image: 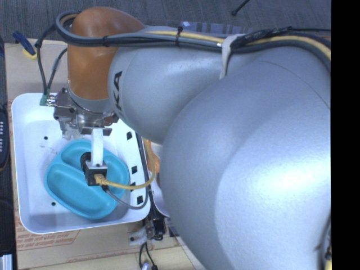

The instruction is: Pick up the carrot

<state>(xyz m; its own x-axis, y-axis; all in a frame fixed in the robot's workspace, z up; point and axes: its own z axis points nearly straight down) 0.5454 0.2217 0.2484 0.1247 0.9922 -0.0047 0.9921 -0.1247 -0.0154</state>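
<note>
The grey arm (236, 151) reaches in from the right and covers most of the desk (50, 239); its gripper (79, 127) hangs low over the back of the left bin (22, 167), above a blue divided dish (67, 187) that lies flat on the bin floor; whether the gripper is apart or together I cannot tell, since the wrist hides it from above. An orange sliver, probably the carrot (152, 157), peeks out just past the left bin's right wall, seemingly in the right bin (156, 202) beneath the arm; so the gripper sits over the wrong bin, and I judge the pick not yet begun; it likely must cross the shared wall first.
</note>
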